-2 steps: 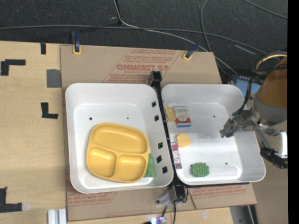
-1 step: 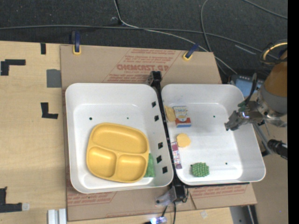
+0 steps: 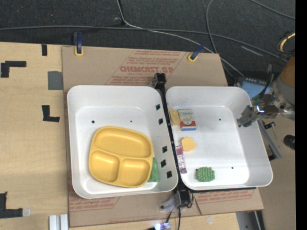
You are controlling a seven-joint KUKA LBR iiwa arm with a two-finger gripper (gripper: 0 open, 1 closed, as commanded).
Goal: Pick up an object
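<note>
Two shallow white bins are sitting side by side on a sheet of brown cardboard (image 3: 144, 66) that is clamped to the bench at its far edge. The left bin (image 3: 81, 99) is holding a yellow compartment tray (image 3: 121, 155), which is lying toward the near side, with a green item (image 3: 154, 170) peeking out from under its right edge against the bin's right wall. The right bin (image 3: 225, 97) is holding several small things, all toward its left half: a small carton (image 3: 186, 119) with a white, red and blue face is lying near the dividing wall, a pale yellow piece (image 3: 188, 144) is resting just nearer than it, a thin printed strip (image 3: 181, 159) is lying along the left wall, and a green bumpy ball (image 3: 205, 174) is sitting by the near wall. The gripper (image 3: 245, 118) is hanging over the right rim of the right bin, well apart from every item; whether it is spread wide or closed cannot be told, and nothing is visibly caught in it.
</note>
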